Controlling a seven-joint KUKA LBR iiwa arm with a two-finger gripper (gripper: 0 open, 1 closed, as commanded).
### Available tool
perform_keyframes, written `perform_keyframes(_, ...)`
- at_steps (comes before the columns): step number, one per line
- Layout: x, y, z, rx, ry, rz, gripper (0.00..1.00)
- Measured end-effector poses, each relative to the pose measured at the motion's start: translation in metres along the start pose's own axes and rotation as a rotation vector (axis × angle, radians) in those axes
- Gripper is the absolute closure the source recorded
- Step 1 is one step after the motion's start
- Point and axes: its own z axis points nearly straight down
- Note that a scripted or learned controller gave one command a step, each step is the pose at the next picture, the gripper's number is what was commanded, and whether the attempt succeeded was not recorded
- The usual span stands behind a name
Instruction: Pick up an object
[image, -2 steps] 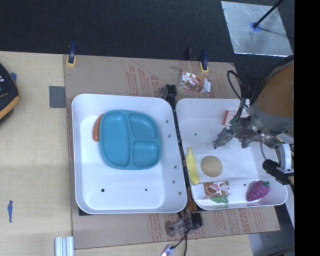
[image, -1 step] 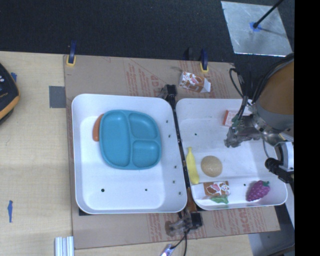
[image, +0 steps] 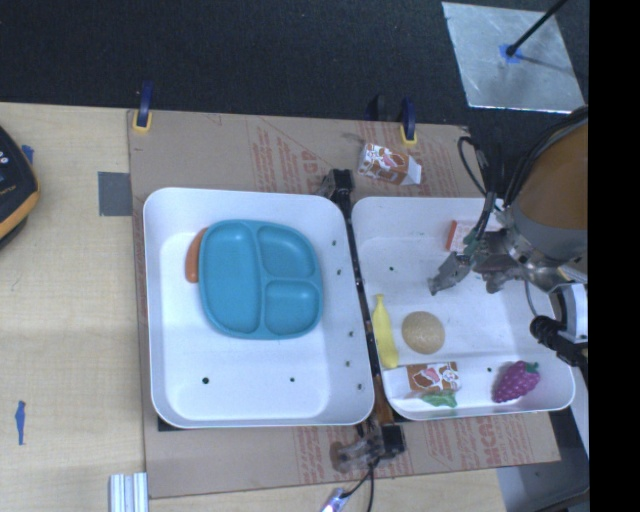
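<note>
End effector (image: 465, 272) grip unclear, above right bin (image: 400, 225), snack packet (image: 390, 164) print unreadable

A pale wooden counter (image: 70, 330) fills the lower part of the view, with a brown cardboard sheet (image: 250, 160) laid over its middle and held at the far edge by two blue-and-yellow clamps (image: 144, 105). A grey tape patch (image: 114, 193) sits just beside the sheet's left edge. Beyond the far edge of the counter lies dark carpeted floor (image: 250, 50), bearing a light grey square (image: 512, 55) near the far right corner. The light is even and soft.
</note>
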Motion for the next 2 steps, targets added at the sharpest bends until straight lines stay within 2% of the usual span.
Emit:
perform_keyframes(1,0.011,-0.008,0.056,-0.005,0.007,0.013,0.0)
perform_keyframes(2,0.032,-0.008,0.076,-0.005,0.008,0.012,0.0)
